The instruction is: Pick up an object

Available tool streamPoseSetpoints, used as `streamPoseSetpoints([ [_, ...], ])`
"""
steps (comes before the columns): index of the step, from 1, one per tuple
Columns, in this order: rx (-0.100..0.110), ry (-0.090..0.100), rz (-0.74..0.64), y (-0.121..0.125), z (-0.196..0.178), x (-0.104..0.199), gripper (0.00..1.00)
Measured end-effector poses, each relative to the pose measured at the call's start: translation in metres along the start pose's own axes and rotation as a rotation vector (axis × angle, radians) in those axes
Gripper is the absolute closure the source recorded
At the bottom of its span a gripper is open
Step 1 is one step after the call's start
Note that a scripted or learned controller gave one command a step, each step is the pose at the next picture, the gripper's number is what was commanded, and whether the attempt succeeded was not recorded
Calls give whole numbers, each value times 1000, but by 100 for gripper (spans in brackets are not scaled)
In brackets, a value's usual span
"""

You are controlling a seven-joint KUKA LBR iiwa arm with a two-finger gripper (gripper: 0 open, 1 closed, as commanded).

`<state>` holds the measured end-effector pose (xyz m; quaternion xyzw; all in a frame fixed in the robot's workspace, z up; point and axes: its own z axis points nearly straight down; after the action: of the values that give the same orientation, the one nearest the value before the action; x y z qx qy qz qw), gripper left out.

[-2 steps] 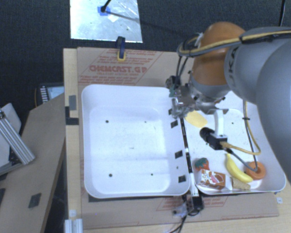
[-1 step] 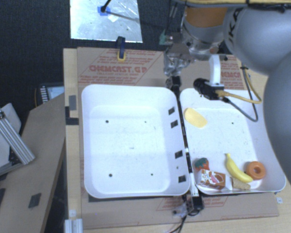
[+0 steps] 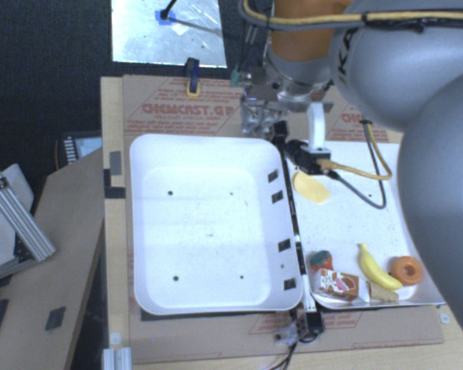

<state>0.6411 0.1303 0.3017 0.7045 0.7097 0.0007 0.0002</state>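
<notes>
Under the grey arm [image 3: 440, 168], the yellow curved banana [image 3: 373, 266], likely light and slick, is best pinched mid-length; the gripper [image 3: 264, 122] cannot be judged open or closed.

Worked in robotics lab, not home. Signs: plain bench [image 3: 116, 245] under printed cardboard sheet [image 3: 185, 108], white bins [image 3: 150, 206] side by side, aluminium framing rail [image 3: 19, 218] at left, loose cables [image 3: 297, 331] at front edge.

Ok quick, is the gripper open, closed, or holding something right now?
Gripper: cannot be told; it is too blurred, up at the far rim of the left bin.
</notes>
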Motion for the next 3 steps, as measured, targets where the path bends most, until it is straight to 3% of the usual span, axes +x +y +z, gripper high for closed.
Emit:
streamPoseSetpoints([
  [1,10,-1,-1,9,159,39,100],
  [2,-5,4,-2,29,130,109,100],
  [3,-4,1,-1,29,120,105,100],
])
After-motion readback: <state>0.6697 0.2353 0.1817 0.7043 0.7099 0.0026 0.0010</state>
